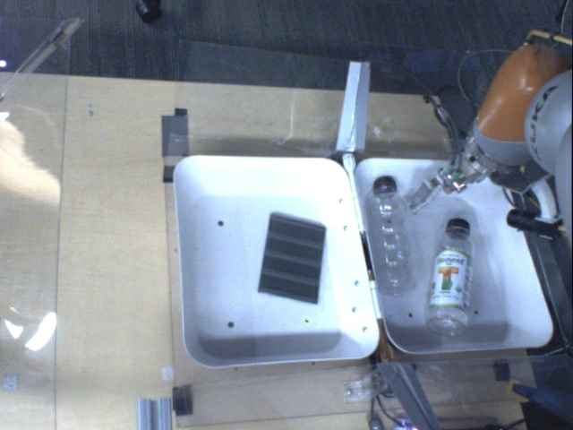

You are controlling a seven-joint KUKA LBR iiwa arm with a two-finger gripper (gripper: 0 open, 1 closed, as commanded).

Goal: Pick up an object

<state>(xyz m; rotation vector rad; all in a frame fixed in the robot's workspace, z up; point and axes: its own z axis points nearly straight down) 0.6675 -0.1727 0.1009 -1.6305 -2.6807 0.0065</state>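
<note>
A black ribbed rectangular pad [293, 257] lies flat in the middle of the left bin [206, 330]. In the right bin [524, 316], a clear unlabelled bottle [389, 236] lies along the left wall with its dark cap toward the back. To its right lies a second clear bottle [449, 278], with a label and a dark cap. My gripper [423, 195] hangs over the back of the right bin, between the two bottle caps and slightly behind them. It is tilted toward the left, and I see nothing in it.
A metal divider post [353, 115] stands behind the seam between the bins. The grey arm with its orange band [524, 88] fills the upper right. A clear panel [36, 195] covers the bench at the left. Cables and brackets [403, 401] sit below the bins' front edge.
</note>
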